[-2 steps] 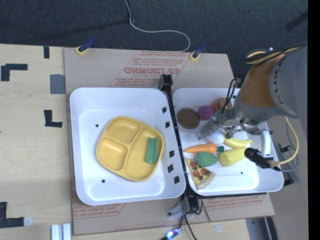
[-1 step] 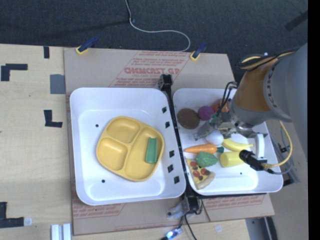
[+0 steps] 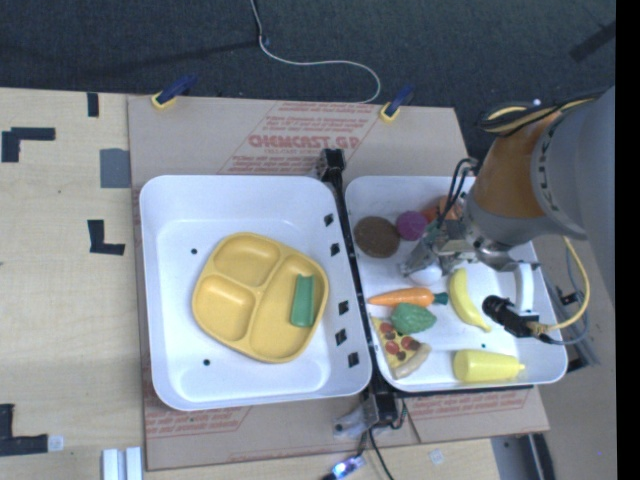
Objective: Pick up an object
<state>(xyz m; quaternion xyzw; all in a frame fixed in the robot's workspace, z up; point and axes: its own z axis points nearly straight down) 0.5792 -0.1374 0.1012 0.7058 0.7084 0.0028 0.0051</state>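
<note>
**Gripper low in the right bin, nothing held yet**

The two-finger metal gripper (image 3: 432, 253) hangs with its fingers spread narrowly, nothing between them. The step looks like the approach: next it must settle over one item and close. Just below the gripper lies the orange plastic carrot (image 3: 402, 297); beside it, the yellow plastic banana (image 3: 466, 301). The grey arm (image 3: 545, 183) slants in above the banana.

I'm looking at a robotics lab setup. The desk (image 3: 60, 268) is bare plywood with black tape marks, a cardboard sheet (image 3: 300, 133) is clamped on by blue-and-yellow clips (image 3: 175, 90), two white bins (image 3: 160, 298) hold toy food (image 3: 405, 318), and a cable (image 3: 300, 58) trails over dark carpet (image 3: 120, 18).
</note>
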